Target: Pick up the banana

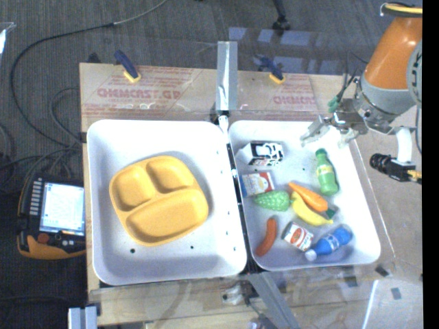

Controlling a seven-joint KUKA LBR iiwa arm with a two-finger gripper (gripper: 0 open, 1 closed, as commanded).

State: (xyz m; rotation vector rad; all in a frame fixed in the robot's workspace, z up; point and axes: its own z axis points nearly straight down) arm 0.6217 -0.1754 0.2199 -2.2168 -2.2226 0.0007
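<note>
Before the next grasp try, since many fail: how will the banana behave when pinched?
The banana looks like smooth, rigid toy plastic, so probably light and slippery. Its curved body may roll or twist. It touches the carrot, which may shift too.

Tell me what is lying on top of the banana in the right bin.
The carrot lies across the upper edge of the banana, covering part of it. What lies beneath the banana is hidden. The gripper is above the bin's far edge.

one fixed camera sits above the bench [151,91], looking down at a slant. both white bins [99,184] fit within its frame.
</note>
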